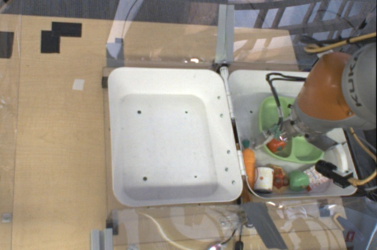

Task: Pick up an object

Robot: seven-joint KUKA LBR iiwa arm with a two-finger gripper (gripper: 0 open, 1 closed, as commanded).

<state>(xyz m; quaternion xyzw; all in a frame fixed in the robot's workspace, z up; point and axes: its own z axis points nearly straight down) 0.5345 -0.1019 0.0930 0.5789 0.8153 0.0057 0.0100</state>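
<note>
My gripper (278,138) hangs low in the right bin (247,86), over the green bowl (294,148) and a small red object (277,145) lying just beneath it. Whether it grips anything I cannot tell. An orange carrot (250,164) lies beside it toward the left bin (171,137), near a small jar (264,178) and a green toy (299,179).
</note>
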